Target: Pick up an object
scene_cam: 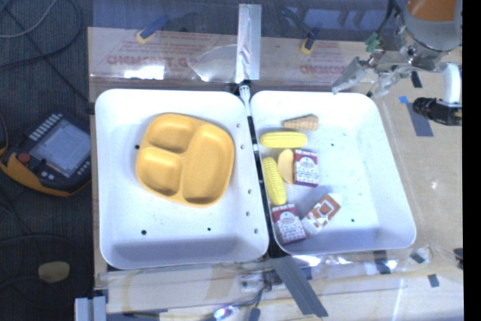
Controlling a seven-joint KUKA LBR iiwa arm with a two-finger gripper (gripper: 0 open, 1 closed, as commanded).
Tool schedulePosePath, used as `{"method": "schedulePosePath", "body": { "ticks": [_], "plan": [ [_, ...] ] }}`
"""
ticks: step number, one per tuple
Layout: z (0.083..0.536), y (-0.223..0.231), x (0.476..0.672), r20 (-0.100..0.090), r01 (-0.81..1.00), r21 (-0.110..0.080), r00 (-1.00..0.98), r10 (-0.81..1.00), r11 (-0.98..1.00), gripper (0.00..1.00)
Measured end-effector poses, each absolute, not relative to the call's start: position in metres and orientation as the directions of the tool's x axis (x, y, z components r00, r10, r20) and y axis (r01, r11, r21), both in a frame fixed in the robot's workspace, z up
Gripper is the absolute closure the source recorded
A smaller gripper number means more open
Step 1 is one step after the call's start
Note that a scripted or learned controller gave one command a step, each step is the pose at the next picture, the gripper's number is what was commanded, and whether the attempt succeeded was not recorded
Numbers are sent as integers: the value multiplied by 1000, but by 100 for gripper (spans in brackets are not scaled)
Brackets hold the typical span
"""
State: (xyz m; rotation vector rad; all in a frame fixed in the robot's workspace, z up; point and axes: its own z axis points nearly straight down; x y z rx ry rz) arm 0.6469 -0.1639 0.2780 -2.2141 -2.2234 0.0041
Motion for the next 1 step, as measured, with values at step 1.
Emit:
{"method": "schedulePosePath", "body": {
  "ticks": [1],
  "plan": [
    [130, -91, 612, 2, 1000, -7, -2, 1000, 2, 0]
  ]
}}
